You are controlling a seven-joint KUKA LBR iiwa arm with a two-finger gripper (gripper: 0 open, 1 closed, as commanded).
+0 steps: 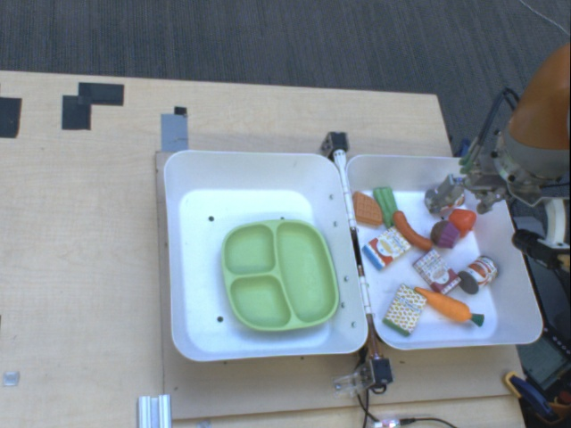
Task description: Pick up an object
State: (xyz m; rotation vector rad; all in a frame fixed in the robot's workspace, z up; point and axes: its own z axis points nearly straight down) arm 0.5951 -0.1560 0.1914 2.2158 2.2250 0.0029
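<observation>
The right bin (pixel 522 328) holds several toy foods. Among them are a red round piece (pixel 463 220), a purple piece (pixel 444 234), a green piece (pixel 385 204), an orange wedge (pixel 367 209) and a thin orange piece (pixel 411 231). Toward the front lie a small carton (pixel 385 250), a patterned box (pixel 432 266), a can (pixel 481 273), a carrot (pixel 450 307) and a cracker box (pixel 405 310). My gripper (pixel 461 200) hangs over the bin's far right part, just above the red piece. Its fingers stand apart, open, with nothing held between them.
The left bin (pixel 192 239) holds a green divided plate (pixel 279 275). A ridge (pixel 352 239) where the bin walls meet separates the two bins. The arm's orange band (pixel 542 105) comes in from the right edge. Cables lie near the front at the bench edge (pixel 375 377).
</observation>
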